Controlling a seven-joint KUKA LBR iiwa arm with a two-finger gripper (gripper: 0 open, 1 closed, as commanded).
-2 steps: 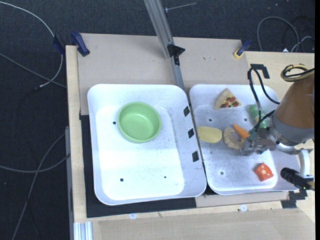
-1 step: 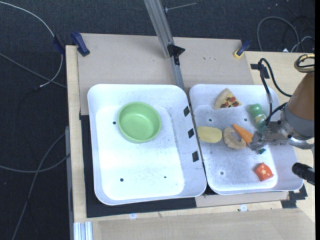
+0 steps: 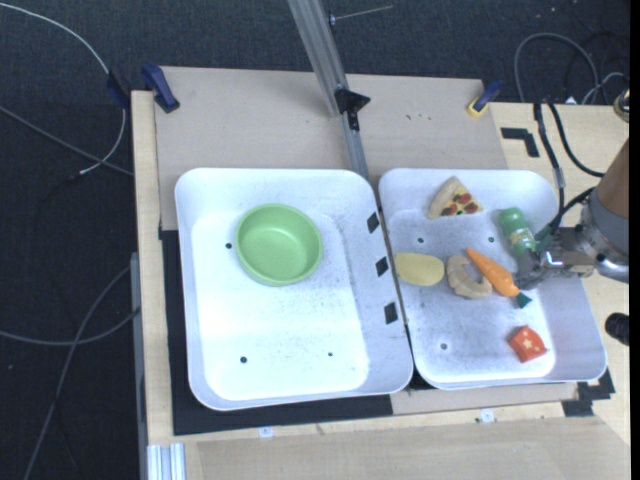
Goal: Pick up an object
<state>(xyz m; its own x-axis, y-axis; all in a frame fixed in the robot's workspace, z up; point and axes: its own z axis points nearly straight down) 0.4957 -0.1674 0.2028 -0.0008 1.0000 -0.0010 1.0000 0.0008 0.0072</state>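
My gripper [image 3: 533, 271] reaches into the right bin [image 3: 480, 363] from the right edge and hovers low over its right half. An orange carrot [image 3: 492, 271] lies slanted just left of it, its lower right end touching or under the gripper tip. The carrot rests partly on a tan lump [image 3: 465, 280]. A green bottle [image 3: 515, 230] lies just above the gripper. A yellow potato-like piece [image 3: 418, 268] is at the bin's left. A pizza slice [image 3: 455, 198] sits near the far wall, and a red piece [image 3: 527, 343] lies near the front right.
The left bin [image 3: 290, 368] holds a green bowl [image 3: 280, 243] in its far half. A metal pole [image 3: 325, 38] slants in from the top to the gap between the bins. Black cables [image 3: 555, 148] hang by the arm at the right.
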